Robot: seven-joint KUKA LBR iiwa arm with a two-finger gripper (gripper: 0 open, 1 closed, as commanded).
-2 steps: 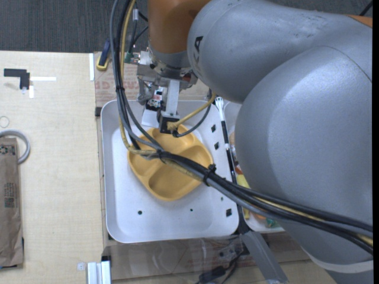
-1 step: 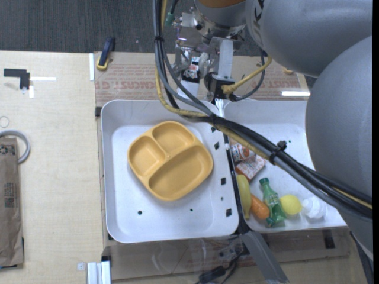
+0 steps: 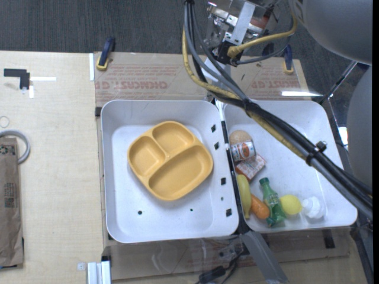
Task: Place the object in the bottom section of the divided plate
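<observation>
- I am logging the near end of the right-hand shallow white bin first: a green plastic bottle, an orange carrot-shaped toy, a yellow lemon-shaped toy, a yellow banana-shaped toy and a small white rounded item are lying clustered together.
- Just beyond them, a red-and-white packet and a small tin can with a red label are resting near the bin's inner wall.
- In the left-hand shallow white bin, the yellow three-section plastic plate is sitting with its large bottom section carrying nothing.
- At the far side, the two-finger gripper is hanging high above the cardboard sheet, beyond both bins; I cannot tell how its fingers are standing, and I am seeing nothing between them.
- I am judging the pick as not yet made; which item is the object I cannot say.
- The next move is calling for a descent into the right bin, a secure grasp, then a carry across the divider to the plate's bottom section.
</observation>
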